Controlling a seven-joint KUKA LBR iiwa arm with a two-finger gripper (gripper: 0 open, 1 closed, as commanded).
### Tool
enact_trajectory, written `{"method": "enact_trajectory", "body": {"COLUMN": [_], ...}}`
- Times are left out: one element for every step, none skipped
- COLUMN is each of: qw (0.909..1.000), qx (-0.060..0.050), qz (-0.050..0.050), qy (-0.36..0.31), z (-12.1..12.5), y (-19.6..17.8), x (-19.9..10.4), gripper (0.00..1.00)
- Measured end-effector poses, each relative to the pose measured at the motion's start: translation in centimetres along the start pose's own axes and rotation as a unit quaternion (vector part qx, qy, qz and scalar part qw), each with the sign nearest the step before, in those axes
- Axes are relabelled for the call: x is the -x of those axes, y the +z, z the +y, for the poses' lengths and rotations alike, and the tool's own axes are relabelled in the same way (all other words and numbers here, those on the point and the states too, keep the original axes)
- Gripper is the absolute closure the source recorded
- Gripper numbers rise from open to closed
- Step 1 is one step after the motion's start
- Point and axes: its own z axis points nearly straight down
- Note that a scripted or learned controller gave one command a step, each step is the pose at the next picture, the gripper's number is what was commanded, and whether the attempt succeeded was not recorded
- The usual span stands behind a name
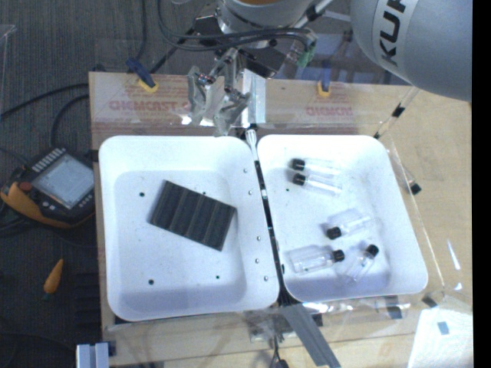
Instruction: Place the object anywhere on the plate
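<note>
**Camera view: vials in the right bin, dark plate in the left, gripper above the far rim**

Camera view gives us five small clear vials with black caps, all lying on their sides in the right bin (399,205). Two of them (314,172) lie close together, nearly parallel, in the bin's far left part. A third vial (347,225) rests near the middle. A fourth (313,258) lies toward the near left corner of that bin, and the fifth (362,260) lies just beside it, to its right, tilted at an angle.

In the left bin (115,175) we see the plate (192,215), a dark ribbed rectangle lying flat and turned at a slant, roughly in the middle of the bin floor. Nothing rests on it.

The gripper (219,107) hangs over the far edge of the bench (437,129), just beyond the rim where the two bins meet. We cannot tell whether its fingers are spread or closed, and we see no vial between them. Dark cables loop above it.

Off the bench's left edge lies a handheld pendant (55,186) with a lit screen.
</note>
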Motion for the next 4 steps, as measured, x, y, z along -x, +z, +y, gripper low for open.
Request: {"method": "enact_trajectory", "body": {"qw": [0.9934, 0.9897, 0.9526, 0.8023], "qx": [0.000, 0.001, 0.001, 0.002], "qz": [-0.001, 0.000, -0.002, -0.003], "qy": [-0.115, -0.143, -0.304, -0.597], "z": [-6.0, 3.0, -2.7, -2.2], "y": [0.8, -0.1, 0.0, 0.1], "x": [2.5, 0.2, 3.4, 6.1], "gripper": [1.00, 1.00, 1.00, 1.00]}}
